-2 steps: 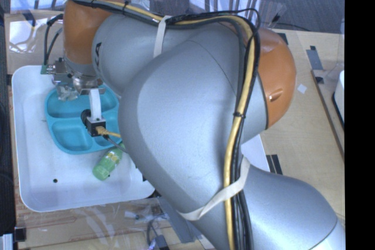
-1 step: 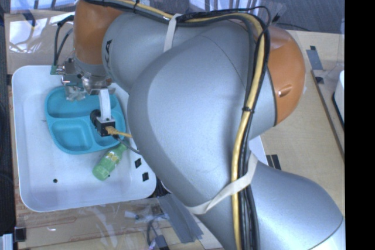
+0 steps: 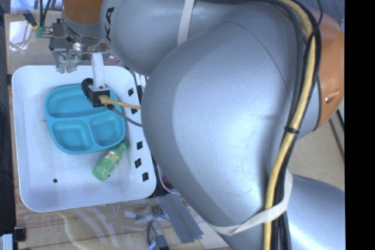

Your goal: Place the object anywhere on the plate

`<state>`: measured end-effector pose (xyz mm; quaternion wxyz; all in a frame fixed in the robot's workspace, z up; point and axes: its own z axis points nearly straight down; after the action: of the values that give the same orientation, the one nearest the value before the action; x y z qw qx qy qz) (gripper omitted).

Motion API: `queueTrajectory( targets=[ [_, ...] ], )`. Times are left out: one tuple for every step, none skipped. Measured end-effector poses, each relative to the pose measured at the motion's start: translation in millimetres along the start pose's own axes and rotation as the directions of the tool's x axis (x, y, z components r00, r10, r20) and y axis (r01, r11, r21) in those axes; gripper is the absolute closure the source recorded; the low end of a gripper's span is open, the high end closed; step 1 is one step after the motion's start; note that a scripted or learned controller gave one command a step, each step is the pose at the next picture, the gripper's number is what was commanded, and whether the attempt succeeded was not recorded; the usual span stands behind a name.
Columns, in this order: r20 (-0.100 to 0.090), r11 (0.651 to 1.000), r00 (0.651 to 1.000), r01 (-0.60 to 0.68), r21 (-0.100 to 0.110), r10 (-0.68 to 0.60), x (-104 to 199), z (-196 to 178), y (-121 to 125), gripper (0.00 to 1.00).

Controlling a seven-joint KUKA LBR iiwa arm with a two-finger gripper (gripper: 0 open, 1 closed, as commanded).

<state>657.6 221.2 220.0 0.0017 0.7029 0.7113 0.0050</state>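
Wood-grain bench point(image 3: 99, 222) runs along the bottom edge, with a few small grey bits of hardware lying on it near the bin's lower corner. Big grey arm point(image 3: 234, 114) with its yellow and black cable bundle fills the right and centre, blocking most of what's behind. Shallow white plastic bin point(image 3: 35, 184) sits at left. Small green bottle-shaped object point(image 3: 108, 163) lies on its side on the bin floor, tilted, its upper end touching or just beside the lower right corner of the plate, not on the plate. Turquoise plastic divided plate point(image 3: 73, 117), three compartments, rests flat on the bin floor above the bottle. Black fitting with a yellow cable sits over the plate's upper right edge. Farther up, orange wrist band and metal gripper point(image 3: 69, 61) hang at the bin's top rim, apart from the bottle; nothing visible in the fingers, can't tell how far open they are.
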Motion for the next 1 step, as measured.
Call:
queueTrajectory(
  targets=[
    [0.009,1.000,1.000,-0.001,0.019,0.001,-2.0,67.7,-4.7,1.00]
  ],
)
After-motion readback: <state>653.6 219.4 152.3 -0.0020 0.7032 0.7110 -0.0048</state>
